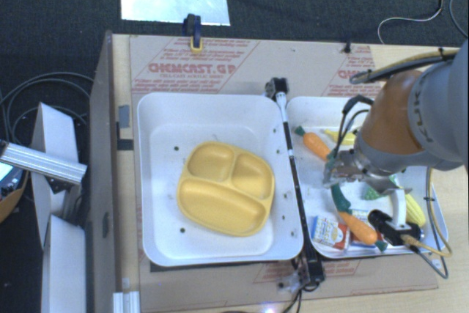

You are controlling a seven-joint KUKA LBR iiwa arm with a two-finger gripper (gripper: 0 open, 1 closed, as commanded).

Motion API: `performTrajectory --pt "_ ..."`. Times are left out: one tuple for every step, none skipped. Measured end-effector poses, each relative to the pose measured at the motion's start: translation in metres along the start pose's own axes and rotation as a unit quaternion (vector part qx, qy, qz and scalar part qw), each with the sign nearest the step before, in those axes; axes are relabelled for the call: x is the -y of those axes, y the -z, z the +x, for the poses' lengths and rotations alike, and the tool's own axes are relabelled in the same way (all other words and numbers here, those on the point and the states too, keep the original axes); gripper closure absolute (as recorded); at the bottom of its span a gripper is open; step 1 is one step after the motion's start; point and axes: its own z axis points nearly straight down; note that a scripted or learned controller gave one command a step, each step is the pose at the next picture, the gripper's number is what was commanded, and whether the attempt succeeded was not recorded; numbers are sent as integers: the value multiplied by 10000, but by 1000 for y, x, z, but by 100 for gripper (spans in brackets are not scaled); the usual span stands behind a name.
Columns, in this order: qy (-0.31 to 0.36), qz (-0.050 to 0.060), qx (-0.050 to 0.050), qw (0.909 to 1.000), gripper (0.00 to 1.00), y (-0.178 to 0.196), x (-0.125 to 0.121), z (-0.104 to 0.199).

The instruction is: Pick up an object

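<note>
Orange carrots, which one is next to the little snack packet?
The orange plastic carrot near the right white bin's front edge; the other carrot lies farther back.

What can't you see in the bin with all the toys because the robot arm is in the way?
- Gripper: whether it holds anything, blocked by the wrist.
- Green toy: upper end hidden beneath the gripper.
- Right bin: middle covered by the arm.
- Small packet: print too small.

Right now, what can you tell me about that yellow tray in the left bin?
The yellow tray is a rounded, smooth dish that looks like moulded plastic, divided into three compartments: two smaller ones at the far side, one long one nearer the camera. It lies flat and slightly turned on the floor of the left white bin, with nothing in it.
</note>
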Motion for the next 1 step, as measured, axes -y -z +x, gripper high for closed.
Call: performTrajectory --pt "0 4 -1 10000 0 -1 0 0"
